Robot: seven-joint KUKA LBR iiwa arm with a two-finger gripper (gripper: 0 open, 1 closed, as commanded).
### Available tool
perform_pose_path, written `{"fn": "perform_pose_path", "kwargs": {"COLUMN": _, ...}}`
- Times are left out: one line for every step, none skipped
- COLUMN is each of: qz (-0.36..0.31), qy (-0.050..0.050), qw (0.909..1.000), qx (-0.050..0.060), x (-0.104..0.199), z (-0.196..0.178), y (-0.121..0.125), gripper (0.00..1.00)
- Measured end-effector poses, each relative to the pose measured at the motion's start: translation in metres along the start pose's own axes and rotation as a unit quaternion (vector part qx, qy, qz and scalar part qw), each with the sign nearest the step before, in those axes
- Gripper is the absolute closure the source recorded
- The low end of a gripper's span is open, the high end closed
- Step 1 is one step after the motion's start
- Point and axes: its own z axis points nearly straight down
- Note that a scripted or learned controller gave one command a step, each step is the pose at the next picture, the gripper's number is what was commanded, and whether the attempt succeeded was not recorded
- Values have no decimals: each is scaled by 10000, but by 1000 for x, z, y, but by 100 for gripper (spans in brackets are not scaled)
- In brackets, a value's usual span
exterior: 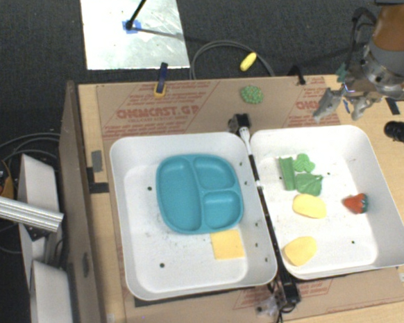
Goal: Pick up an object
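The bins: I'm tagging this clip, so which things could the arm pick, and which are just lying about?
Pickable:
- red strawberry-like toy
- two yellow rounded pieces
- green leafy toy pieces
- yellow flat square block
- blue divided plastic tray

Lying about:
- green round knobbly thing on the board
- small yellow object on the floor
- shiny metal sheet

Gripper [342, 103] open, above right bin [381, 178] far edge. Right bin holds green pieces [301, 172], two yellow lumps [308, 206], red item [356, 204].
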Motion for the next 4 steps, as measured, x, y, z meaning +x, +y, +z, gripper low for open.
{"fn": "perform_pose_path", "kwargs": {"qz": 10, "qy": 27, "qw": 10000, "qx": 89, "x": 27, "z": 142, "y": -58, "gripper": 0}}
{"fn": "perform_pose_path", "kwargs": {"qz": 11, "qy": 6, "qw": 10000, "qx": 1, "x": 37, "z": 186, "y": -72, "gripper": 0}}
{"fn": "perform_pose_path", "kwargs": {"qz": -8, "qy": -9, "qw": 10000, "qx": -32, "x": 9, "z": 184, "y": -12, "gripper": 0}}
{"fn": "perform_pose_path", "kwargs": {"qz": -21, "qy": 4, "qw": 10000, "qx": 1, "x": 47, "z": 185, "y": -20, "gripper": 0}}
